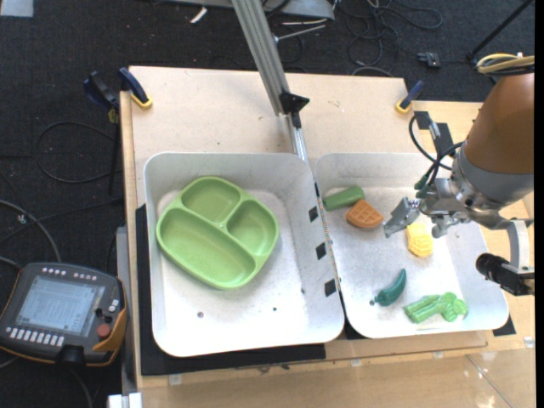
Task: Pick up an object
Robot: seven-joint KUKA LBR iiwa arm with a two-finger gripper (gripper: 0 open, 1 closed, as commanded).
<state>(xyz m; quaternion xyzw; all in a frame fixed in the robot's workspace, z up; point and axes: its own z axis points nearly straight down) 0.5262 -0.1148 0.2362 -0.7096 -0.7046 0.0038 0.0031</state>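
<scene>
While poised over the right-hand shallow white bin, the two-finger gripper hangs open and apparently empty beside a yellow plastic corn cob.

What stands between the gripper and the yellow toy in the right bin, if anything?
Nothing visible stands between them. The gripper hangs just above the yellow toy, at its upper edge. The orange waffle piece lies to the left, apart from the toy, and the dark green piece lies lower in the right bin, so both are off the path.
</scene>
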